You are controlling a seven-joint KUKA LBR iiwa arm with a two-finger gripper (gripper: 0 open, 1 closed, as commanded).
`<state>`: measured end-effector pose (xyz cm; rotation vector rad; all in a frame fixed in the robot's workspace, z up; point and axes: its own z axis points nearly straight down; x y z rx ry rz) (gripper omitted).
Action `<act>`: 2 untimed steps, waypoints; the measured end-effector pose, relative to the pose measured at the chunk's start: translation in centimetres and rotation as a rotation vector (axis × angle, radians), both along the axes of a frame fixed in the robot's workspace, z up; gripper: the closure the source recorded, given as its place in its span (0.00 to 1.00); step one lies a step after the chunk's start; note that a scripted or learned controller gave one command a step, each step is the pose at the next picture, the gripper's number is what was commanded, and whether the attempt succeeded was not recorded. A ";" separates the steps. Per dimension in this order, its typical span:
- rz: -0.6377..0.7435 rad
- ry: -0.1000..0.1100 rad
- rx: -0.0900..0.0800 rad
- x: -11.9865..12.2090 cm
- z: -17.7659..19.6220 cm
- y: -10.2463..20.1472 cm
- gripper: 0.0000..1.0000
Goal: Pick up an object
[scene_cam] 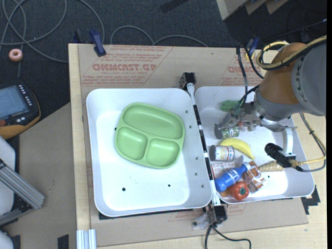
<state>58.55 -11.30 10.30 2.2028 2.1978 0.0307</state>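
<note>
Tomato [239, 191] sits low in the right bin [301, 183], banana [238, 146] (lying crosswise) just below the pincer [232, 124], grip state unclear.

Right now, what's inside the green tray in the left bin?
Nothing visible: all three compartments of the green tray show bare green plastic. The tray itself hides the floor of the left bin beneath it, so anything under it can't be judged.

green tray [149, 135], yellow banana [237, 147], red tomato [239, 191], blue bottle [231, 178], white bins [104, 154].
</note>
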 end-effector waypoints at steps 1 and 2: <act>0.000 -0.002 -0.001 -0.3 0.0 0.0 0.00; 0.001 -0.002 0.001 -0.6 0.0 0.2 0.00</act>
